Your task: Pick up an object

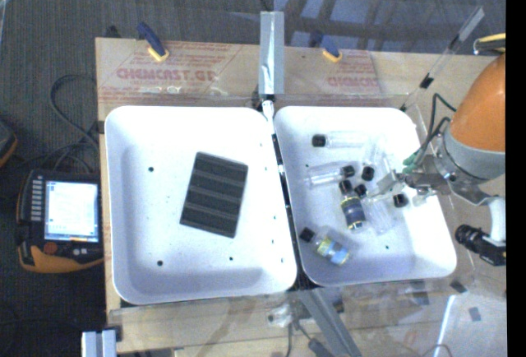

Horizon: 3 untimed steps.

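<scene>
Gripper [400, 183] positioned low over right bin [427, 252], among clear vials with black caps [355, 211]. Finger state cannot be told. Dark ribbed block [214, 193] in left bin [131, 207].

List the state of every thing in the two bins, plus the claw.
Ribbed black block: lying flat, alone in the left bin.
Small clear vials with dark caps: on their sides, scattered in the right bin.
Claw: low over the vials at the right bin's right side; grip not discernible.
</scene>
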Tool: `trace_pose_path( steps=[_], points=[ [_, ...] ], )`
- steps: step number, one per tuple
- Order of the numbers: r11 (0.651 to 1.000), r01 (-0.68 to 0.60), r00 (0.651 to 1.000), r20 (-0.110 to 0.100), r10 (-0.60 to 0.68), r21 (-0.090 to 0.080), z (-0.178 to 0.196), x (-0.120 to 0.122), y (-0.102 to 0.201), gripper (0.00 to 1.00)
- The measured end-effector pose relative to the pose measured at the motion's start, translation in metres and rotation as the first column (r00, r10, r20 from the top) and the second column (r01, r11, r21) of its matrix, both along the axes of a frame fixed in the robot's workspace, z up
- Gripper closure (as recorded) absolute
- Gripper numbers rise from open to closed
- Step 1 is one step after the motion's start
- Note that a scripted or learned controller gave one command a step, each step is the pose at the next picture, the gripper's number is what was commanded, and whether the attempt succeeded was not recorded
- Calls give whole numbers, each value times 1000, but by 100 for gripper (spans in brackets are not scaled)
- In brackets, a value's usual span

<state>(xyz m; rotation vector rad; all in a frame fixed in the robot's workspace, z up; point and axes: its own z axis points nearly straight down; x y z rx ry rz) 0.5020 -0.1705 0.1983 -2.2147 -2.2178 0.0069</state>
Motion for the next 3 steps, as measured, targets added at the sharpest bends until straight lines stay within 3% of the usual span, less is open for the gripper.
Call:
trace_pose_path(
  steps=[1,2,3],
  points=[
    [999,-51,999,8,51,-1,-105,24,24,0],
    [999,-50,999,0,50,2,-100,22,24,100],
    [993,-122,993,1,122,-2,51,25,77,100]
  ],
)
